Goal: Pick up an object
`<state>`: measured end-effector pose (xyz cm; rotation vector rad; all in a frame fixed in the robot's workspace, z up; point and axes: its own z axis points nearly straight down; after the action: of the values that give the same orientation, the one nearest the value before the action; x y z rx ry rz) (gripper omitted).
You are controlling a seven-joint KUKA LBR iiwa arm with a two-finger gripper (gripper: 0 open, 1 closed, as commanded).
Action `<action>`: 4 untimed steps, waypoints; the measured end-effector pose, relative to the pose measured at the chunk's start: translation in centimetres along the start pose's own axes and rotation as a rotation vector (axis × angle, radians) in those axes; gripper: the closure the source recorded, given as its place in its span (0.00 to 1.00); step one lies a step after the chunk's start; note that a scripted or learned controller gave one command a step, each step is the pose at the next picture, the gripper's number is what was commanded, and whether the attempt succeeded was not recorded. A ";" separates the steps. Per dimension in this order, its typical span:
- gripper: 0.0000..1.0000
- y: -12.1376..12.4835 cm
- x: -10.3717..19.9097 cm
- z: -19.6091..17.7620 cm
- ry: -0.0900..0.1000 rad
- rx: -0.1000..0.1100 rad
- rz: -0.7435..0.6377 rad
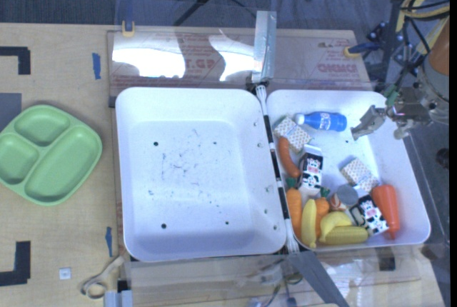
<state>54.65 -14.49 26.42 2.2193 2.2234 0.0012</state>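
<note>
Yellow bananas (335, 225) crowd the right bin's (418, 188) near corner with carrots (386, 204) and small cartons; farther back a blue bottle (321, 121) lies nearly alone, an easier target. Beyond it, the end effector (382, 120) hovers at the far right rim; open or closed, I cannot tell. Descend squarely across the bottle.

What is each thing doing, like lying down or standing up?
Blue bottle: lying on its side in the right bin.
Bananas: lying flat near the bin's front.
Carrot: lying flat by the right wall.
Cow-print carton: lying down.
Gripper: hovering over the bin's back corner.
</note>
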 end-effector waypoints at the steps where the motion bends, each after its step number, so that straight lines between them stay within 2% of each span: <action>1: 0.00 -6.6 -1.6 15.2 0.004 -0.001 0.003; 2: 0.00 -6.6 5.1 13.5 0.000 -0.001 -0.233; 3: 0.00 2.7 0.2 12.3 -0.001 -0.002 -0.178; 4: 0.00 5.2 -3.1 17.8 -0.003 -0.006 -0.149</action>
<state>59.90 -17.62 8.64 2.0439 2.3780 0.0045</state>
